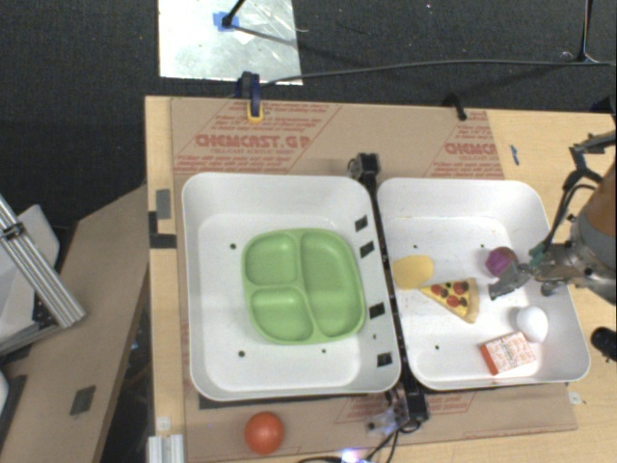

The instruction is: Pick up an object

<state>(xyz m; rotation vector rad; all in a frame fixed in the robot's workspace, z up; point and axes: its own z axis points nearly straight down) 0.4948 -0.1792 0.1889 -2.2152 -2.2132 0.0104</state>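
Observation:
The right bin (pixel 453 205) holds a yellow oval piece (pixel 414 271), a pizza slice (pixel 454 296), a purple round piece (pixel 499 259), a white egg (pixel 531 323) and a small red-and-white carton (pixel 508 354). My gripper (pixel 516 280) reaches in from the right edge and sits just right of the purple piece and above the egg. Its dark fingers are low over the bin floor, between those two objects. Nothing shows between them.
The left bin (pixel 207 210) holds a green divided plate (pixel 303 285). An orange ball (pixel 263 431) lies on the bench in front of the left bin. Black clips (pixel 367 167) join the bins along the centre seam. Cables run across the back.

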